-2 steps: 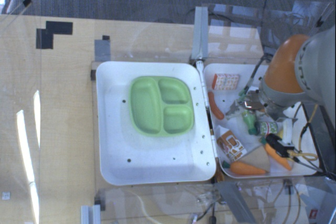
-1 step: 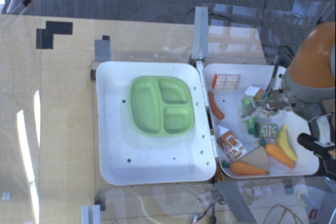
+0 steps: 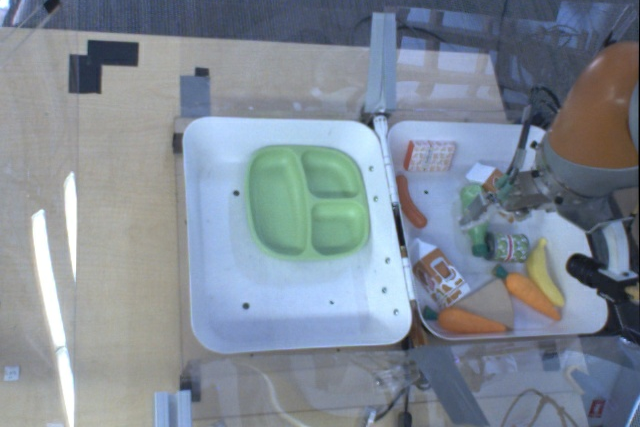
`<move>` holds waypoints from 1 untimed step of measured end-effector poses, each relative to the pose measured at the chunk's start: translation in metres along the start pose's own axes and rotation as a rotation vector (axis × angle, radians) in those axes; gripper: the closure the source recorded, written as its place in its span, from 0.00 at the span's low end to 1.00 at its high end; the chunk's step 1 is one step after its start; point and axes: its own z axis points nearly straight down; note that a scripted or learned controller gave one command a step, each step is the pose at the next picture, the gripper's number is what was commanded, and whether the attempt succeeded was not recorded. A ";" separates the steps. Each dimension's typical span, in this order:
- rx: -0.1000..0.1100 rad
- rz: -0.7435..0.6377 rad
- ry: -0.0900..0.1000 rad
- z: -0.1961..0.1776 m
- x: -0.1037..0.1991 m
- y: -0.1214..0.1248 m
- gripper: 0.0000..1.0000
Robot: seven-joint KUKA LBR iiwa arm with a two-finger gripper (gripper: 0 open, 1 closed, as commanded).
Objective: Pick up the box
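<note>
Near edge of right bin: an orange carrot lies along the front wall, with a tan wedge-shaped piece just behind it; what the wedge is I cannot make out.
Brown packet: a small brown and white carton tilted against the wall between the bins, near the front left corner.
Second carrot and banana: side by side at the front right, touching or nearly so.
Green-labelled can: lying on its side mid-bin, just behind the second carrot.
Gripper: low over the bin's middle, among a cluster of small green and white items that blur together; its fingers are lost in that clutter, so whether it is released or clenched I cannot tell.
Arm: the orange band and grey wrist cover the bin's right rear part and are cut off by the view's right edge.
Sausage: a red one lying along the left wall, mid-depth.
Box: white with red print, lying flat in the far left corner of the right bin, clear of the gripper, which sits to its right and nearer the front; nothing rests on it.
Room around the box: bare floor on its right and front sides; walls close on its left and rear.
Left bin: holds a green divided plate at its centre, with wide bare floor all round.
</note>
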 end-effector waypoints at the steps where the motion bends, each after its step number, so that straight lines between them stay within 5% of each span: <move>1: -0.001 -0.011 -0.001 0.093 -0.017 0.062 0.00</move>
